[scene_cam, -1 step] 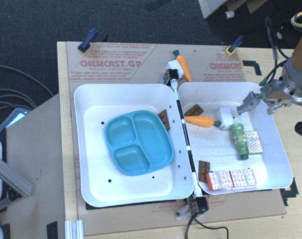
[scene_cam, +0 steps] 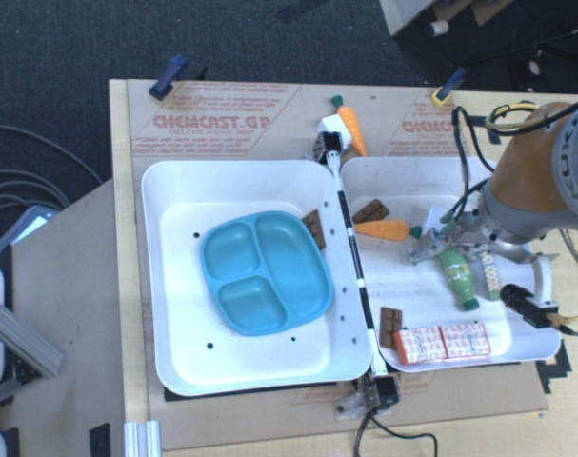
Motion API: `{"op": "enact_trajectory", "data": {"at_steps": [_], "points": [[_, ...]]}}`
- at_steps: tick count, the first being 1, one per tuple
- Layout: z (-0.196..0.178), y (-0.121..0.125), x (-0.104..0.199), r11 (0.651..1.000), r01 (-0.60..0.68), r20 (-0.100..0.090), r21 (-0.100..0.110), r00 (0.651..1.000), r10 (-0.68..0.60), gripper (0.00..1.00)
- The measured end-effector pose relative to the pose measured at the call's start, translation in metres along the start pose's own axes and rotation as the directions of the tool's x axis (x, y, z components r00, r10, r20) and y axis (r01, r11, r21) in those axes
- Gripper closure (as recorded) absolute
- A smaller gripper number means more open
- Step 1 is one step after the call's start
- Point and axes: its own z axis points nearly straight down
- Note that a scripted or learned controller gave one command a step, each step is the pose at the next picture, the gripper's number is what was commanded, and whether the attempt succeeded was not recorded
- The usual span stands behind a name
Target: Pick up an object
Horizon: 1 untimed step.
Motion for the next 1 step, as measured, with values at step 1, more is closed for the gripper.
{"op": "enact_trajectory", "data": {"at_steps": [1], "points": [[-0.01,0.0002,-0.0005,1.0,-0.001,0.001,-0.001,1.0,0.001,1.0]]}}
